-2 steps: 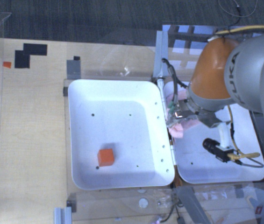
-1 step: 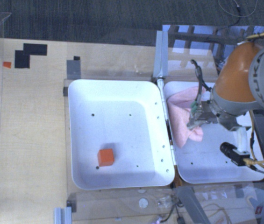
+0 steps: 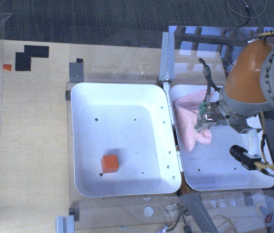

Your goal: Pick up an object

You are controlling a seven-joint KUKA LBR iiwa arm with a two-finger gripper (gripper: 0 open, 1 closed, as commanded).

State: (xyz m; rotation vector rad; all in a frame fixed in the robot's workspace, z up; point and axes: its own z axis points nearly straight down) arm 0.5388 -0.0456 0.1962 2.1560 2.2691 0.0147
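The gripper sits on a pink cloth in the right bin; its grip cannot be told. Lifting likely comes next.

Arm: one, grey, entering from the right, bent so its upper body bulks large above and to the right of the gripper. Orange band: broad, rounded, just up and right of the gripper. Wrist: grey, angled down and leftward. Gripper: small metal head at the arm's left end, pointing down-left; finger spacing not discernible. Black cable: runs upward from the gripper along the wrist.
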